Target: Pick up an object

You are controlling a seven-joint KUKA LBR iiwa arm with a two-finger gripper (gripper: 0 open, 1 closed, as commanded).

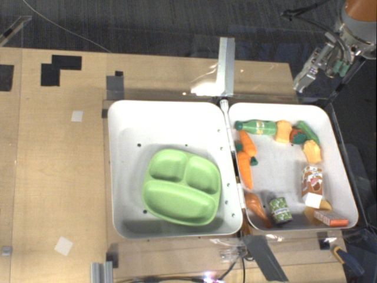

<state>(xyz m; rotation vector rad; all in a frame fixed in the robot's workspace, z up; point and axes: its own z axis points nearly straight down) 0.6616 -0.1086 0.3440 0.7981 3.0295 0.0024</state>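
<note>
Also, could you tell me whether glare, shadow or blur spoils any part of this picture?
In the camera view, a bright glare patch sits on the bench just behind the left bin; the green tray casts a soft shadow on the bin floor to its left; the gripper at upper right looks a little blurred; the items in the right bin are evenly lit and fairly sharp.
</note>
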